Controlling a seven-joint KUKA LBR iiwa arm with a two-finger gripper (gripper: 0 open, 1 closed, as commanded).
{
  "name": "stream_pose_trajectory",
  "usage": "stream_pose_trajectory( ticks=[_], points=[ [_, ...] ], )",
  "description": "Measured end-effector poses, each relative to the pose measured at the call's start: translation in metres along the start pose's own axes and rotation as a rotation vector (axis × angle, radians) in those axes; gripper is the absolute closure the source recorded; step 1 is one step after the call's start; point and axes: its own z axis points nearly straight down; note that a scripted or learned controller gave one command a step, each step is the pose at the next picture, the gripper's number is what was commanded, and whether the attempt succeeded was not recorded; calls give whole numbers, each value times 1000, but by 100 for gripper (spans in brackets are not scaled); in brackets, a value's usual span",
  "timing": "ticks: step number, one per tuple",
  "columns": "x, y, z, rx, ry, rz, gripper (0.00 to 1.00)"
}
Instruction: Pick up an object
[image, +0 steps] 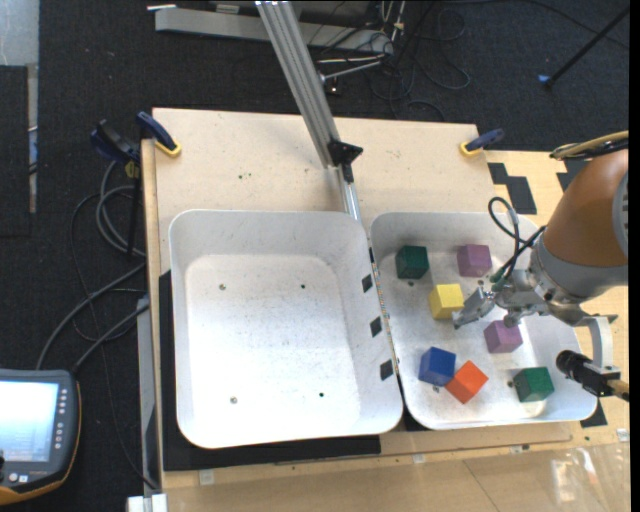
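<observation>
Pale bench, two white bins. In the right bin (560, 405) the gripper (478, 312) hovers, grip state unreadable, yellow cube (447, 299) just beside its tip, purple cube (503, 336) close behind. Approach stage, I'd judge; next it must descend and close squarely.

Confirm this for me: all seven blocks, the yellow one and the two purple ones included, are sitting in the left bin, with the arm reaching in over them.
Wrong on one thing: the bin. The camera view shows the seven blocks, the yellow block and both purple blocks included, in the right bin, not the left bin. The arm does reach in over them.
</observation>
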Motion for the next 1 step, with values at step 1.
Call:
stream_pose_trajectory(
  ticks=[1],
  points=[
    [-3, 7, 22, -29, -12, 0, 0]
  ],
)
